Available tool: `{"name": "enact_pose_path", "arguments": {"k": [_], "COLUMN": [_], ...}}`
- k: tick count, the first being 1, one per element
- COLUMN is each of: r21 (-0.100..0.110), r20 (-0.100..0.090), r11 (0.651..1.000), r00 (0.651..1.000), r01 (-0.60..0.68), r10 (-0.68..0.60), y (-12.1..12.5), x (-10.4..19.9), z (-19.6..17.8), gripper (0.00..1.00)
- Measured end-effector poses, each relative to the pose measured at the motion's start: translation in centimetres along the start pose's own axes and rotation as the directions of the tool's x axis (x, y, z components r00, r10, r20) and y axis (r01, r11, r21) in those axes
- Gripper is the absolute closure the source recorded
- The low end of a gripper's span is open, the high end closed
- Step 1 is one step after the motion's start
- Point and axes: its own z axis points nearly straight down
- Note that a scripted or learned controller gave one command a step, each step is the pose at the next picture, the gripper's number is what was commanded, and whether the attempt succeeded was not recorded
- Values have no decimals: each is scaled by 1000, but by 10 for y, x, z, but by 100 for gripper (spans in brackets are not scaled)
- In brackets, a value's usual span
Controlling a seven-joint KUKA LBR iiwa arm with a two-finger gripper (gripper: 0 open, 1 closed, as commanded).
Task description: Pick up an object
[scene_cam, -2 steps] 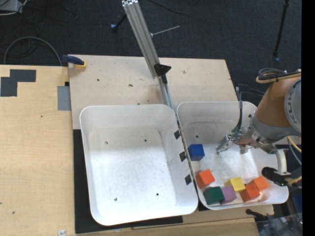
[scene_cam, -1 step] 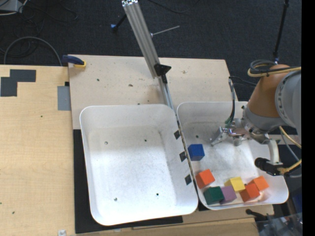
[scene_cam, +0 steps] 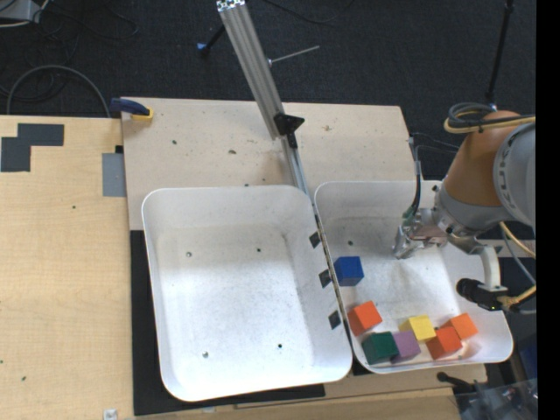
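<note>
Here, my end effector [scene_cam: 409, 245] hangs low inside the right-hand bin [scene_cam: 490, 357], close over its white floor near the far right part of the bin. Whether it is spread or pressed together I cannot tell from this slanted overhead look; the metal tip is small and partly blurred against the bin. Nothing shows gripped in it, so I judge the pick not yet made.

The candidates all lie apart from my end effector. The blue cube [scene_cam: 349, 270] sits nearest, off to its left and a little toward the camera, alone beside the wall that divides the bins. Farther toward the camera lies an orange cube [scene_cam: 365, 316], and beyond that a huddle at the near rim: a green cube [scene_cam: 379, 347] touching a purple cube [scene_cam: 406, 346], a yellow cube [scene_cam: 422, 326] just behind them, a red-orange cube [scene_cam: 445, 340] and a smaller orange block [scene_cam: 464, 325] at the right end of the row. The left-hand bin [scene_cam: 166, 234] lies well away to my end effector's left, on the table [scene_cam: 210, 138].

By my reckoning, the whole job remains: choose a cube, get over it, descend, close and lift. The blue cube looks the easiest target, being nearest and standing clear of neighbours.
</note>
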Motion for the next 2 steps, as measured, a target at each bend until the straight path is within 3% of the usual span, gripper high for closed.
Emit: {"name": "enact_pose_path", "arguments": {"k": [1,2], "r21": [-4,-3], "r20": [-3,0], "r11": [1000,1000], "r00": [1000,1000], "r01": [0,-8], "r10": [0,8], "y": [48,-5], "x": [76,72], "z": [10,8], "gripper": [100,100]}}
